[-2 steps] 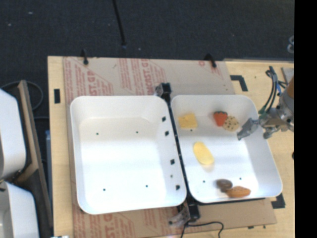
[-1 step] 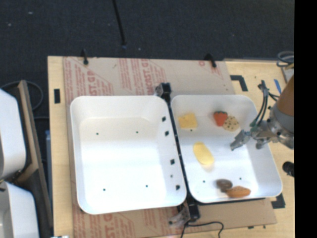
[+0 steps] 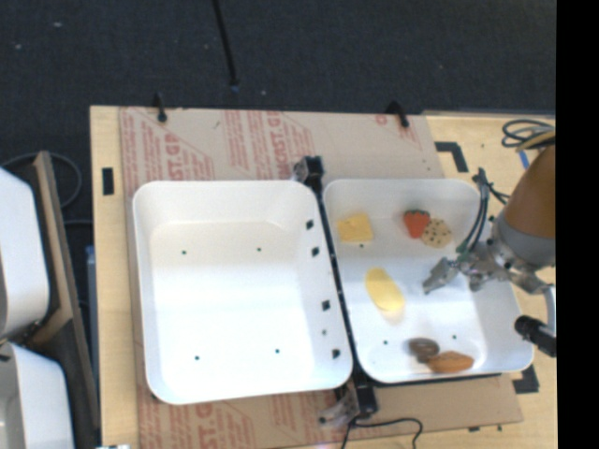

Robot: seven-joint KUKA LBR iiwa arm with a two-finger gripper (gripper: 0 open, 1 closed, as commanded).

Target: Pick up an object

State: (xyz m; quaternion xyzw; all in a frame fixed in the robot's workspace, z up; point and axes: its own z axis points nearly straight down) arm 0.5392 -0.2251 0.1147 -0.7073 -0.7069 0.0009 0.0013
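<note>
Dark carpet (image 3: 374,36) around wooden bench (image 3: 112,251)

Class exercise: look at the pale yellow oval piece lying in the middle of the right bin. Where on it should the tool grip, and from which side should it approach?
Grip the yellow oval piece across its narrow width, coming straight down from above. It lies flat on the floor of the right bin, its long axis running roughly up and down the view, with bare floor all round it. The tool sits just to its right.

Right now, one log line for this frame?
arm: over right bin | gripper: open, holding nothing | nearest: yellow oval piece | task: not yet picked
</note>
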